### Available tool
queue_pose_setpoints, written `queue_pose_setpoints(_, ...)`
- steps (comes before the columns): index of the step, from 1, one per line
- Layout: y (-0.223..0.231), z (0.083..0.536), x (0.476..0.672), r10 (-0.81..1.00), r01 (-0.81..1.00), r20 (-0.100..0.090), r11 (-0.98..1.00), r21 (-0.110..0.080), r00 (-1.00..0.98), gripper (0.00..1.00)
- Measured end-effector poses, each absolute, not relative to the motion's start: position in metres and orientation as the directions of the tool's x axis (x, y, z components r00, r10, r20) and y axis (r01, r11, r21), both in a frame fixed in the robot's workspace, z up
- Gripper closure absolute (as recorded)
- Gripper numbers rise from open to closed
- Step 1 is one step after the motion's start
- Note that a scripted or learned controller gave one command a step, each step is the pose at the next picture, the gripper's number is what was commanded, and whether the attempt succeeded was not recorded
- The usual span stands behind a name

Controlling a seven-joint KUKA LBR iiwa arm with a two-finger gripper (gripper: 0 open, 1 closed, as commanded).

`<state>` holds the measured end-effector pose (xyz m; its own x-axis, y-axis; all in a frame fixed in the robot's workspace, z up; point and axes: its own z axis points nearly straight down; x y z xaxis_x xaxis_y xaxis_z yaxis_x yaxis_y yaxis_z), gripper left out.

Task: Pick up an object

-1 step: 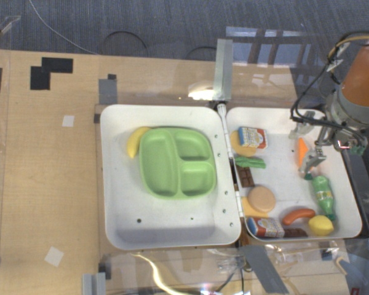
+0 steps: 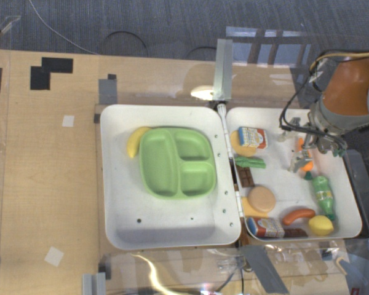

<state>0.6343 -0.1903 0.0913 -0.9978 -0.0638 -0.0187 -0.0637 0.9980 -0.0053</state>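
Note:
My gripper (image 2: 305,157) hangs low over the upper right part of the right bin (image 2: 350,226), under the orange-banded wrist (image 2: 350,91). A small orange carrot-like piece (image 2: 307,168) lies right at its tip; the view does not settle whether the piece is touched or held. Close by in the same bin are a green bottle (image 2: 323,192), a yellow lemon (image 2: 320,225), a red sausage (image 2: 298,215), a tan bun (image 2: 261,198), a green pea pod (image 2: 251,162), a brown chocolate bar (image 2: 245,177) and a white carton (image 2: 253,137).
The left bin (image 2: 123,226) holds a green divided plate (image 2: 175,161) with a yellow banana (image 2: 134,141) poking out from its upper left edge. A second small carton (image 2: 269,227) lies at the right bin's front edge. A metal post (image 2: 223,66) rises behind the bins' divide.

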Motion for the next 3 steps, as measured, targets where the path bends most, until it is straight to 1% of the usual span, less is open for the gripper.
queue_pose_setpoints(1,-0.206,0.088,0.607,-0.175,-0.175,-0.011,0.985,-0.004,-0.985,0.00)
queue_pose_setpoints(2,-0.196,0.089,0.588,-0.188,-0.188,-0.012,0.982,-0.005,-0.982,0.00)
queue_pose_setpoints(3,-0.191,0.089,0.591,-0.202,-0.202,-0.013,0.979,-0.006,-0.979,0.00)
